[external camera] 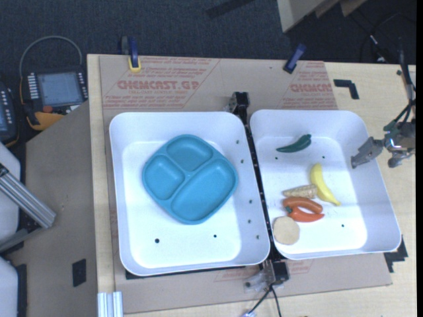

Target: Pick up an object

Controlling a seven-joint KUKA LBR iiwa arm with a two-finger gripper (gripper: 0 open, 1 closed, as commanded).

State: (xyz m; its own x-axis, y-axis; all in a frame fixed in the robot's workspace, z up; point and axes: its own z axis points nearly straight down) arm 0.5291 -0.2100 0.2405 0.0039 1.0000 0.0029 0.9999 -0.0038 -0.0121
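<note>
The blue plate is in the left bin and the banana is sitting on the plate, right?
Not quite. The blue plate is in the left bin, but the camera view shows the banana lying in the right bin, beside the other toy food, not on the plate.

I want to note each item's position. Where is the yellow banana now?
In the camera view, the yellow banana lies in the right bin, near its middle, below the green pepper and just right of the beige root.
</note>
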